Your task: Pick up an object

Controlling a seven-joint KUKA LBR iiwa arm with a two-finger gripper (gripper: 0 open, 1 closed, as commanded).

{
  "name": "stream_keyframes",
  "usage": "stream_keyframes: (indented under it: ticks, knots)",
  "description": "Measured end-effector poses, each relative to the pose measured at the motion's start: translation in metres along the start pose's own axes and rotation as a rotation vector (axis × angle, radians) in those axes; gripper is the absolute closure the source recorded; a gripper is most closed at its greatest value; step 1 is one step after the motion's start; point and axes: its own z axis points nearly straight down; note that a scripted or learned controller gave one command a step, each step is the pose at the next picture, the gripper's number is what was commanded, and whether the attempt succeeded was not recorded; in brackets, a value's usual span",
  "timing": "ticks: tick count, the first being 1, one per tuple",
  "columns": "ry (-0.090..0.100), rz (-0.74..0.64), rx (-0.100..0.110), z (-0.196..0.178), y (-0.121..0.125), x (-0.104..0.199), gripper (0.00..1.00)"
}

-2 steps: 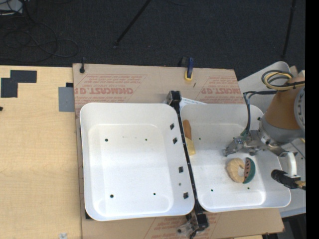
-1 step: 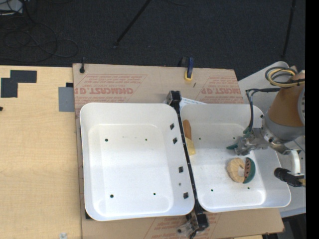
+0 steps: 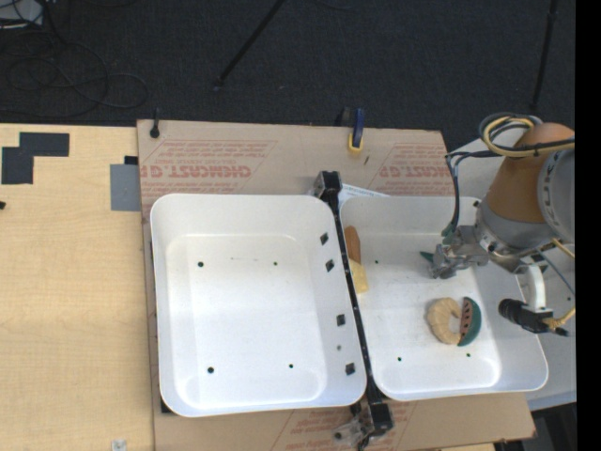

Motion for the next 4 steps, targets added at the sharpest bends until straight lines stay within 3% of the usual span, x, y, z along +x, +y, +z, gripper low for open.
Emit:
stream_keyframes:
  ticks: [1, 3, 4]
  knots:
    - [-0.001, 0.002, 0.000, -0.001, 0.005, -0.014, 1.00]
    - [0.001, 0.001, 0.003, -0.004, 0.002, -0.013, 1.00]
    - [0.001, 0.002, 0.004, 0.000, -0.029, -0.014, 1.00]
